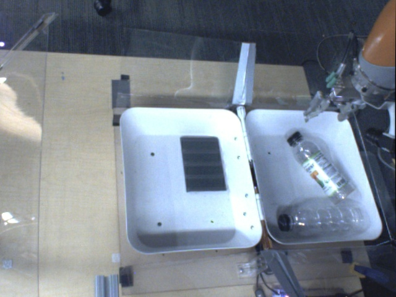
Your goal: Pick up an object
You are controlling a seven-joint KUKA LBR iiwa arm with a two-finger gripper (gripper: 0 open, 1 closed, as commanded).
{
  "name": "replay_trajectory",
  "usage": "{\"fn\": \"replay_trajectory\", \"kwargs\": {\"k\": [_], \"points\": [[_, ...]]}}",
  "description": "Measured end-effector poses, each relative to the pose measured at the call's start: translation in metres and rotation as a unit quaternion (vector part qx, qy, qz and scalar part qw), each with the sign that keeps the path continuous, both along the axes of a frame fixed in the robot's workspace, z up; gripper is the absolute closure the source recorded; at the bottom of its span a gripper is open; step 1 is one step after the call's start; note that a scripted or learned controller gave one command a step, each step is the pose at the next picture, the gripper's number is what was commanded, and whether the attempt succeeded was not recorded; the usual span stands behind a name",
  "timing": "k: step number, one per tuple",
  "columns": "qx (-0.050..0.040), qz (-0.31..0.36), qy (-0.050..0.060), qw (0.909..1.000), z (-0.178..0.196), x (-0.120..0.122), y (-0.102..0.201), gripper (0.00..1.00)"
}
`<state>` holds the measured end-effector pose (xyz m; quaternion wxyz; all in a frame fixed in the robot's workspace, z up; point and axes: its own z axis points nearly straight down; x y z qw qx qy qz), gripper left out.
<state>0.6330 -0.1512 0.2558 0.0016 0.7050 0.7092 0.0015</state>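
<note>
Two clear plastic bottles lie in the right bin (365,166). One bottle (318,166), with a black cap and a printed label, lies at a slant in the middle. The other bottle (325,218) lies along the bin's near wall, its black cap pointing left. A dark grey flat block (203,164) rests in the middle of the left bin (142,184). My gripper (327,111) hangs over the far edge of the right bin, above and behind the labelled bottle. It is open with nothing between its fingers.
A grey metal post (245,73) rises behind the gap between the bins. Cables (337,51) loop near the wrist at the upper right. A clear sheet covers the bench on the left.
</note>
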Motion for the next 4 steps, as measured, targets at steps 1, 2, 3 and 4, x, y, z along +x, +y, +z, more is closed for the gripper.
{"fn": "replay_trajectory", "kwargs": {"k": [1,2,3,4], "points": [[-0.0006,0.028,0.0,0.9996,-0.073,0.015,-0.045,0.0],[-0.0016,0.096,-0.003,0.9953,-0.167,0.014,-0.053,0.0],[-0.0015,0.171,-0.003,0.9853,-0.167,-0.043,-0.009,0.0],[-0.0016,0.223,-0.005,0.9748,-0.166,-0.07,0.045,0.0]]}}
